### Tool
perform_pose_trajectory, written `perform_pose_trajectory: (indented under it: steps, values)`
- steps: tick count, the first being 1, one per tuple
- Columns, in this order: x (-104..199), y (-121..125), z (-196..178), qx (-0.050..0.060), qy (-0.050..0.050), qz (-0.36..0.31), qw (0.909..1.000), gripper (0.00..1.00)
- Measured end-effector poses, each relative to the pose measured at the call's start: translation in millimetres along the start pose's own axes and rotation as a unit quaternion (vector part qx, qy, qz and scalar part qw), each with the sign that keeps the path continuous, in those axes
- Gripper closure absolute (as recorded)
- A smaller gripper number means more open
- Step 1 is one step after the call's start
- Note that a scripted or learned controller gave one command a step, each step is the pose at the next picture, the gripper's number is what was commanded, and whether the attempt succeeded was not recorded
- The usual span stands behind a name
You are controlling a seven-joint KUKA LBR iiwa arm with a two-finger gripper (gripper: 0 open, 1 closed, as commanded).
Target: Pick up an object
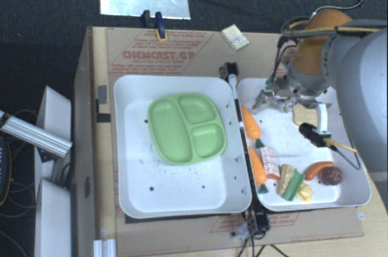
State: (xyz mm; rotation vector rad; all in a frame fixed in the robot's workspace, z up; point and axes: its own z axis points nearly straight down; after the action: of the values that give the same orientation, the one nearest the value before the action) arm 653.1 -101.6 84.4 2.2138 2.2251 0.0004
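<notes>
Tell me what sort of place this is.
Probably a robotics lab grasping bench: a grey arm reaches over two white bins, one holding a green divided plate, the other toy food like a carrot.

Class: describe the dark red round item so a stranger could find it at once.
Start at the right-hand white bin and go to its near right corner. The dark red berry-like ball lies there, beside an orange sausage shape; it alone is round and bumpy.
</notes>
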Motion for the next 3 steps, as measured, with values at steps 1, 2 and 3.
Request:
perform_pose_trajectory:
  steps: [1,2,3]
  values:
    - [0.3,1.2,-11.4,-0.002,0.0,-0.002,1.0,1.0]
    - [0.4,1.1,-11.3,-0.001,0.0,-0.003,1.0,0.0]
    - [-8.4,-23.5,0.1,0.001,0.0,0.002,1.0,0.0]
